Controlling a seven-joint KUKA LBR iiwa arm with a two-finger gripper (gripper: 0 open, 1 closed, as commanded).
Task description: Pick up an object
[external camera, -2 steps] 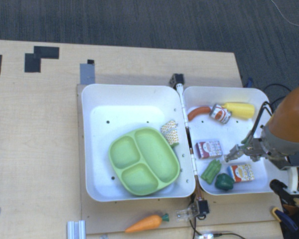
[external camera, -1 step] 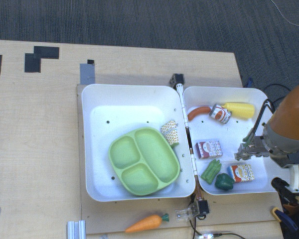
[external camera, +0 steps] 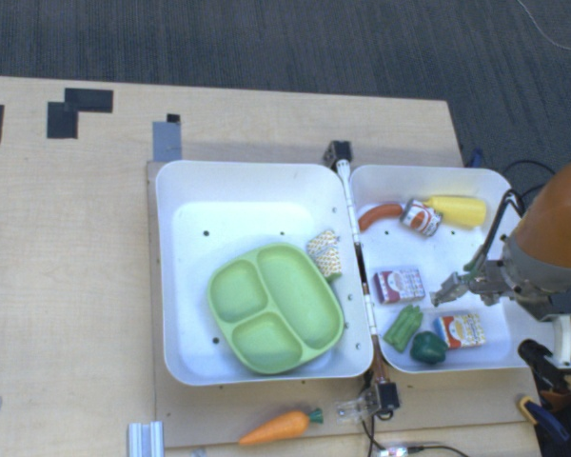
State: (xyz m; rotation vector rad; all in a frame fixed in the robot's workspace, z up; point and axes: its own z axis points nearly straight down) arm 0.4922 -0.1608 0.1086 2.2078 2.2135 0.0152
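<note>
Robotics lab or test bench. Pale wooden bench (external camera: 67,284) on grey carpet (external camera: 266,27), bearing two white bins (external camera: 171,255) of toy food, black tape marks (external camera: 76,110), and loose cables (external camera: 542,22). A grey and orange robot arm (external camera: 557,231) reaches in at the right.

You have a light wooden bench top (external camera: 67,255) standing on a dark grey carpeted floor (external camera: 266,27). Directly on the bench you will find two shallow white plastic bins side by side, touching along their inner rims: the left bin (external camera: 186,198) and the right bin (external camera: 495,184). Near the bench's front edge, just outside the left bin, you have an orange toy carrot with a green top (external camera: 281,427). Toward the far left you will see flat dark square markings (external camera: 76,110) on the surface. A small grey upright block (external camera: 167,139) stands at the left bin's far corner.
</note>
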